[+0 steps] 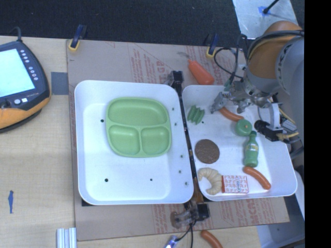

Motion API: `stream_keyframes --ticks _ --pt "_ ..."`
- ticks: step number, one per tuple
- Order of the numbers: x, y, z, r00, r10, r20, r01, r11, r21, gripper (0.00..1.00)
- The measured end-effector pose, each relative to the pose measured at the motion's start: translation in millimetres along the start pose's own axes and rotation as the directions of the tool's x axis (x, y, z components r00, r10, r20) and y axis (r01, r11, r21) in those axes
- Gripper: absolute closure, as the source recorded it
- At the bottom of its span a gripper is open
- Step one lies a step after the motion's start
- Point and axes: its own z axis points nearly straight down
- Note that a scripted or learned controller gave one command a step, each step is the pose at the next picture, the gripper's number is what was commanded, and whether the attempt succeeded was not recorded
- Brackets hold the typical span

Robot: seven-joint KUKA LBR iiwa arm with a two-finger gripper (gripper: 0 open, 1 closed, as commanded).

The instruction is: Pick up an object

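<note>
Camera view, gripper [223, 103] low over the right bin's [282, 190] far end, fingers' spread hard to tell, orange sausage [231, 114] lying just beside them — apparently not between, green bottle [251, 151] nearer

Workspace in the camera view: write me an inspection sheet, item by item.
Surface: cardboard-covered bench bearing a left bin and a right bin, both white.
Job's things: right bin holds green pods, brown disc, croissant, red-and-white packet, green bottle, two sausages and a round green piece.
Clutter: green divided plate in the left bin; carrot on the cardboard behind the right bin; another sausage at the front edge.
Grippers: gripper low over the right bin's back corner, by the sausage there.
Cables: black loops beside the arm.
Surroundings: teach pendant at left; clamps on the cardboard.
</note>
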Motion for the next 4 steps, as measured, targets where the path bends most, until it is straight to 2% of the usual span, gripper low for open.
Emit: stream_keyframes --ticks 1,2,3,4 --pt "-1 0 -10 1.0 -0.003 0.0 0.003 1.0 0.002 1.0" --pt "-43 0 -60 1.0 0.002 0.002 -0.002 1.0 -0.004 1.0" --pt "-43 0 -59 1.0 0.002 0.001 -0.002 1.0 -0.002 0.0" --pt "-27 -1 -8 1.0 0.0 0.001 0.0 1.0 0.001 0.0"
